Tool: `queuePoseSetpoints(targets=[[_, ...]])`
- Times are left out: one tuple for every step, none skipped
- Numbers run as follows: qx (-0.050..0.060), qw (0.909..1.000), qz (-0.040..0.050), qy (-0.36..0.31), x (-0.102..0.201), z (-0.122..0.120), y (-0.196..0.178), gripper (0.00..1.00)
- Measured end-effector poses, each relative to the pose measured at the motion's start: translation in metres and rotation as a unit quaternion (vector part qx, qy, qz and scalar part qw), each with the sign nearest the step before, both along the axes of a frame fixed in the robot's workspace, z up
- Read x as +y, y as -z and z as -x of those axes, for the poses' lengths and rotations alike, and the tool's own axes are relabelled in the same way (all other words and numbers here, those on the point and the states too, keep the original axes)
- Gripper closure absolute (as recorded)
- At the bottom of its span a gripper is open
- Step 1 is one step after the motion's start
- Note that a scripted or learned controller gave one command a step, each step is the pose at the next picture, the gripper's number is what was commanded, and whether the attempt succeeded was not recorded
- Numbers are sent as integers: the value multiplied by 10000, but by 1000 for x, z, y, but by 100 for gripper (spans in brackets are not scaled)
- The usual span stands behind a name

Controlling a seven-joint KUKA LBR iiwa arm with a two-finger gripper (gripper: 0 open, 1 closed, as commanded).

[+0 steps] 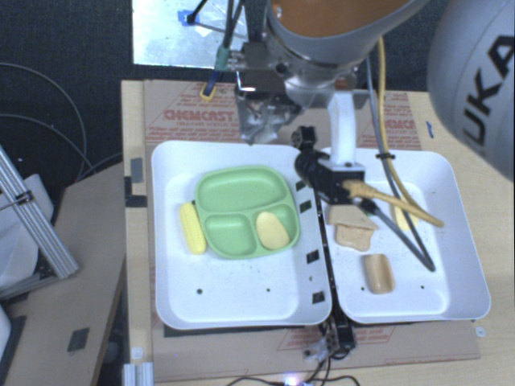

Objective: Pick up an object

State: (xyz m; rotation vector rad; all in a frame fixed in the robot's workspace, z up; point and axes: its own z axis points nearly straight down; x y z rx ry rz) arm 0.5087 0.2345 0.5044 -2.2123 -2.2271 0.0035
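Just above frame centre, the claw (259, 125), hanging over the upper rim of the left bin (173, 296), close to the printed cardboard (185, 115) spread under both bins. Apart or together: cannot tell from this angle.

Below and slightly left of the claw, inside the left bin, a green plate (241, 191) with three compartments. In its lower right compartment, a yellow lump (272, 230), oval and smooth. Just beside the plate's left edge, on the bin floor, a corn cob (191, 227), lying lengthwise up and down the frame.

Further right, the right bin (451, 296), meeting the left bin along the middle seam. In its left half, a pale bread piece (354, 233). Just below that, a tan roll (378, 273), near it but apart. Above both, a yellow stick (398, 205), slanting down toward the right.

At the frame's left, beyond the cardboard, the tan counter (88, 232).
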Motion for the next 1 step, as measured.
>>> queuePoseSetpoints(targets=[[43,10000,29,59,-60,24,136,100]])
